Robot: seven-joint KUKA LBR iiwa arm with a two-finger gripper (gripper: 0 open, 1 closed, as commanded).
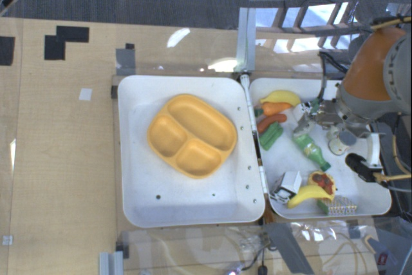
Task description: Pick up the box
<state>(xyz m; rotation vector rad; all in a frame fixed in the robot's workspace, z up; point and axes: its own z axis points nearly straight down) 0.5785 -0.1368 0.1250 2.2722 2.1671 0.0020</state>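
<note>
Our claw (309, 114) hangs over the right bin (376, 203), beside a green bottle (309, 148); we cannot tell its opening or load. The box (287, 185) lies below-left, touching a banana (302, 196). Still approaching, we judge; next, move there and descend.

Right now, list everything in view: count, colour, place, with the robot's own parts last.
left bin: one, white, centre of the bench
divided plate: one, yellow, inside the left bin
right bin: one, white, beside the left bin
box: one, white with dark print, near edge of the right bin
bananas: two, yellow, one at the far end, one near the box
carrot: one, orange, below the far banana
green vegetable: one, green, beside the carrot
bottle: one, green, mid right bin
arm: one, grey and orange, over the right bin
gripper: one, above the bottle
</note>
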